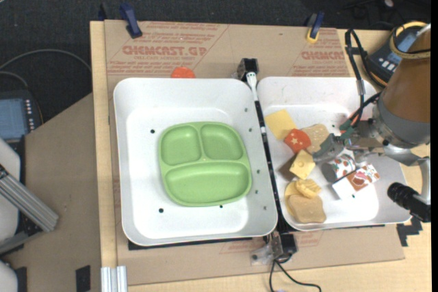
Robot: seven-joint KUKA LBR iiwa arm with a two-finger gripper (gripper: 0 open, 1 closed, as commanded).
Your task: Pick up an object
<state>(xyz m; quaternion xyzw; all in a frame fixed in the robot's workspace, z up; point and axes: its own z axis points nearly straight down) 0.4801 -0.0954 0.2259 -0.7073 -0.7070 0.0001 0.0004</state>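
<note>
The right bin [308,94] holds several toy foods. A flat yellow piece [278,123] lies at its left, with a red piece [297,140] and a tan piece [317,134] just beside it. Below them sit a yellow cheese wedge [302,165], a small yellow ridged piece [307,187] and a tan lump [306,209]. A white and red carton [356,179] lies at the lower right. My gripper [333,149] reaches in from the right, low over the bin's middle, between the tan piece and the carton. Its body hides what is under it.
The left bin [137,147] holds a green divided plate [204,163]. A black ridge [263,140] separates the two bins. Cables and a yellow-rimmed device [397,51] sit behind the arm at the right. Blue clamps [130,20] hold the cardboard bench top at the back.
</note>
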